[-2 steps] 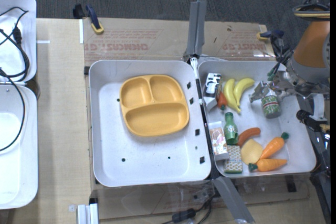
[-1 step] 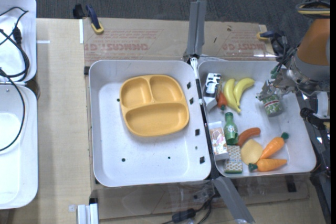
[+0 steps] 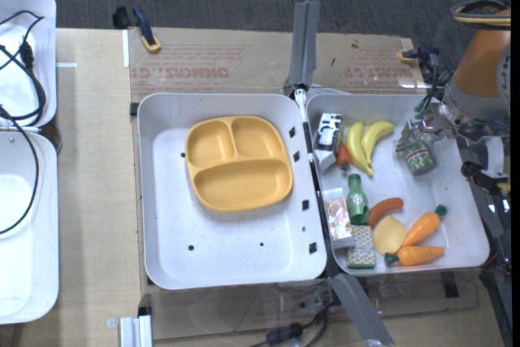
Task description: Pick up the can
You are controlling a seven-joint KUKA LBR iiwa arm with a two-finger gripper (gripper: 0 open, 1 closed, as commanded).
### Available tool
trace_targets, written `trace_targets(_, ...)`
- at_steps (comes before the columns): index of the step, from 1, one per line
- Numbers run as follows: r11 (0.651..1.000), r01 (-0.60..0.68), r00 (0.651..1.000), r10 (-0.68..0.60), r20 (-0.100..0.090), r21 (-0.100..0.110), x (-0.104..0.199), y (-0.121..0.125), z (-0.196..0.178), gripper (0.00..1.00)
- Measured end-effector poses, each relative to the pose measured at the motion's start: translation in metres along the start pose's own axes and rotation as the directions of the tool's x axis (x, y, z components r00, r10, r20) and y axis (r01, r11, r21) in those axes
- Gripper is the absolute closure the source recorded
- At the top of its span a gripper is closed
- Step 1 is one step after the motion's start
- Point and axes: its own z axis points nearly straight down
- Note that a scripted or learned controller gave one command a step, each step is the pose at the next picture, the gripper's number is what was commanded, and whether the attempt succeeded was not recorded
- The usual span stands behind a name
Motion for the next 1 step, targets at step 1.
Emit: trace_targets(1,1.0,-0.004,1.0,0.004,-0.001,0.001,0.0767,0.0086,-0.1041,1.0)
